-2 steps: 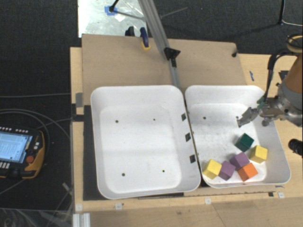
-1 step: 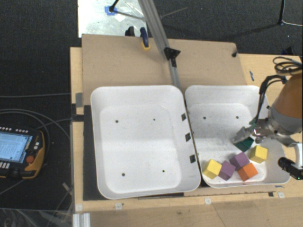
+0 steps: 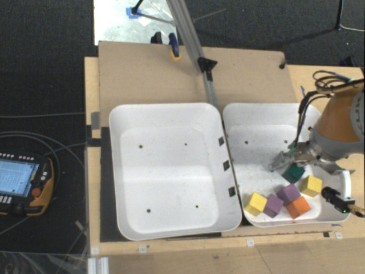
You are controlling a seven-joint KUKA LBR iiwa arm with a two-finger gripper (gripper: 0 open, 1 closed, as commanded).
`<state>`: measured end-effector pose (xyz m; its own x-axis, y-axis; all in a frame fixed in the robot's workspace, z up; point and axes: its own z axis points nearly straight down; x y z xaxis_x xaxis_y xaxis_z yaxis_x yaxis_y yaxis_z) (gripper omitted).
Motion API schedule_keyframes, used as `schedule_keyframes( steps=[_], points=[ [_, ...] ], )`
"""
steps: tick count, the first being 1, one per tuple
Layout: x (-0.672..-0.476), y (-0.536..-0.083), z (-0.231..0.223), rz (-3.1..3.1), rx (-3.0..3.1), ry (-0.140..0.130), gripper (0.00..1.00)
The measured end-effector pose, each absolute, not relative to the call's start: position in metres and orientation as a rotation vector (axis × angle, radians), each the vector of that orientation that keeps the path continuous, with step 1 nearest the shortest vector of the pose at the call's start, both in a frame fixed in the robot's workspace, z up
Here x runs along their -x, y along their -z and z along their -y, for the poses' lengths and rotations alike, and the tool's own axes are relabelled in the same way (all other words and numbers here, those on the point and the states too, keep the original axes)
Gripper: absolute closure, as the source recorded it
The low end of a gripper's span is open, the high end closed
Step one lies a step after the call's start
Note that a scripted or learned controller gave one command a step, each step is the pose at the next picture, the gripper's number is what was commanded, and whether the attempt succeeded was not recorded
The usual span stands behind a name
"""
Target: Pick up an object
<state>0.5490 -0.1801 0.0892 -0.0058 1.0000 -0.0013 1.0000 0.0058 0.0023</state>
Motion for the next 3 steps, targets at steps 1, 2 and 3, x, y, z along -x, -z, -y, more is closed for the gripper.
schedule_keyframes(
  steps=[1,2,3],
  points=[
    [-0.521,-0.090,0.159,-2.225,-2.220,0.000,0.00],
    [-0.523,-0.101,0.160,-2.223,-2.216,-0.003,1.00],
    [-0.564,-0.091,0.077,-2.235,-2.206,-0.009,1.00]
  ],
)
